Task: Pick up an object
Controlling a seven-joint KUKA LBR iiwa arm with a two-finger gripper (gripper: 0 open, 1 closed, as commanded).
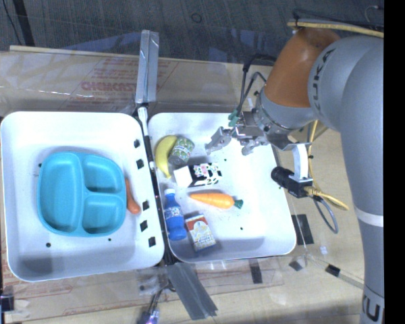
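My gripper (232, 142) hangs over the far part of the right bin (270, 231), fingers spread open and nothing between them. Just left of and below it lie a yellow banana (163, 154) and a greenish round can (183, 148). A white box with a black-and-white print (198, 175) sits below the gripper. An orange carrot (212, 199) lies nearer the front, with a blue bottle (174, 215) and a small red-and-white carton (201, 232) at the front left of that bin.
The left bin (20, 248) holds a blue divided tray (81, 193) and a thin orange item (131, 198) by its right wall. A metal bar (146, 73) runs along the divide between the bins. The arm's grey body fills the right side.
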